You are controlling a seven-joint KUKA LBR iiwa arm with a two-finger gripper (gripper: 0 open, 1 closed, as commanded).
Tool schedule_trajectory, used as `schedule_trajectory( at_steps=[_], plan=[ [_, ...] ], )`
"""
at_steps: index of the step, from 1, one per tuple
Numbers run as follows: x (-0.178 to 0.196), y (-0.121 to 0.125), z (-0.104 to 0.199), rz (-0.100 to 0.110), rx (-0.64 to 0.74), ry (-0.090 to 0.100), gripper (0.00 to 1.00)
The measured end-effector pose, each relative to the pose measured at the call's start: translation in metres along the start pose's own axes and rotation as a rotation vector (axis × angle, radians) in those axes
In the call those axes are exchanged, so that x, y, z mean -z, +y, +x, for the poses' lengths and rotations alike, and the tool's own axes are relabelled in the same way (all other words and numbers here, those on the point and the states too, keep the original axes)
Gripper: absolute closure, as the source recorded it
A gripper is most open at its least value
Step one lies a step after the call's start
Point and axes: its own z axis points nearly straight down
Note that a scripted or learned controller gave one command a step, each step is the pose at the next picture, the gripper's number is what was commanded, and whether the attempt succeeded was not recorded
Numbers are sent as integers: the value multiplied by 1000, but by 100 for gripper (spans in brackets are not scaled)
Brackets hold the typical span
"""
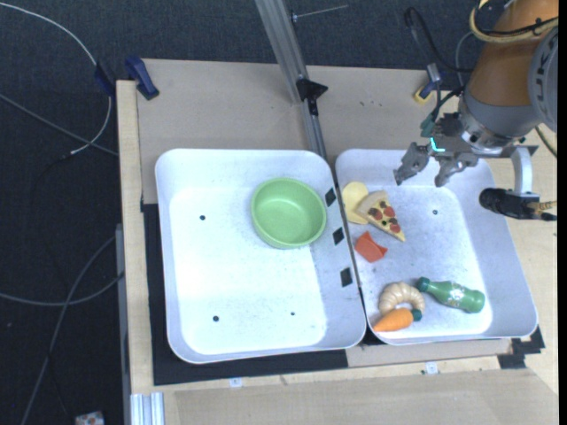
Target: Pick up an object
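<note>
The empty pincer (429, 171), fingers spread, hovered over the right white bin's (483, 246) far edge; the nearest object, a toy pizza slice (383, 214), lay below-left. A centred, vertical descent would suit.

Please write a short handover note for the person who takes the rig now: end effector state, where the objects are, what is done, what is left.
End effector: open, holding nothing, above the far edge of the right white bin.
Right bin: toy pizza slice, yellow piece, small red block, green plastic bottle, beige croissant, orange carrot.
Left white bin: round green bowl.
Done: nothing picked.
Left: descend, grasp one object, lift.
</note>
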Motion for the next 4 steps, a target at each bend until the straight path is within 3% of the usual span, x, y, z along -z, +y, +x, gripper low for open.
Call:
schedule_trajectory(
  at_steps=[1,3,4],
  plan=[
    [4,2,0,-7,1,-1,0],
    [-96,-3,-5,2,-2,-1,0],
    [-103,-1,-5,-7,-1,0,0]
  ],
)
